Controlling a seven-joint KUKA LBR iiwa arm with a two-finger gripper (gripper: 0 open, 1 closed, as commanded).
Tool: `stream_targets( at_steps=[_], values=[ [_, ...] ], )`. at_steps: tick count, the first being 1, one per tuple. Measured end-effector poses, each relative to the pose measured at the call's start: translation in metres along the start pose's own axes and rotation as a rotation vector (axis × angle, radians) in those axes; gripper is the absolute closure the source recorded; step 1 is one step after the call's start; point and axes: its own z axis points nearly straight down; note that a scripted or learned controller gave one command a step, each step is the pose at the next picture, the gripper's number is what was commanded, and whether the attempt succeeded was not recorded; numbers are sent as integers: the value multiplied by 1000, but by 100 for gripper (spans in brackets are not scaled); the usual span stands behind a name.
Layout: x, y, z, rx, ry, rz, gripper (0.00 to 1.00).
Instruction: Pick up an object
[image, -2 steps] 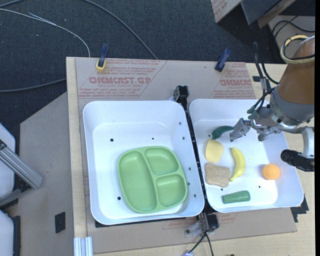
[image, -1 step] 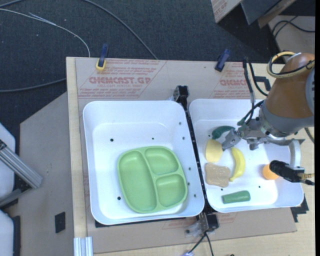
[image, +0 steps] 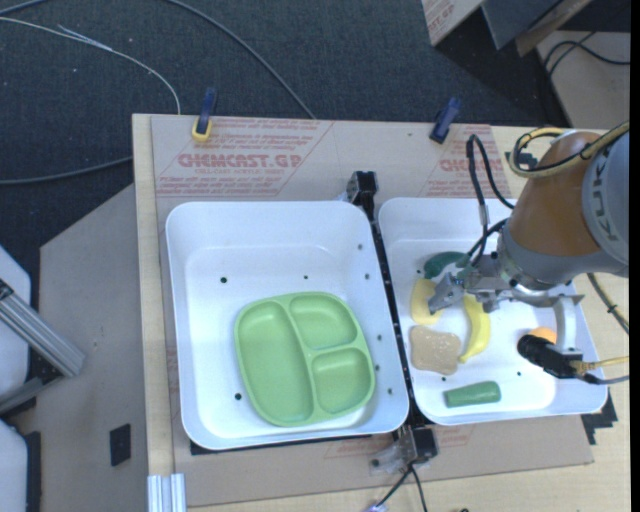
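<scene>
The tool (image: 462, 290) hangs low in the right bin (image: 570, 400), over the upper end of the banana (image: 478, 330); I cannot tell how it is set. Nothing is lifted. The banana lies mid-bin, touching the bread (image: 435, 350). A green block (image: 471, 394) sits near the bin's front edge, an orange piece (image: 542, 335) toward its right side. The tray (image: 303, 355) rests in the left bin (image: 200, 260). Judging by this, grasp and lift are yet to come.

The bins (image: 190, 300) look like smooth, glossy white plastic. The green tray (image: 300, 355) is matt plastic. The board (image: 250, 150) under them looks like printed brown paper.
</scene>
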Motion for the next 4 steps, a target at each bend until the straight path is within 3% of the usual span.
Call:
stream_targets(
  at_steps=[1, 4],
  values=[
    [-1, 2, -13, -8, -2, 2, 100],
    [9, -7, -152, -16, -5, -2, 100]
  ],
)
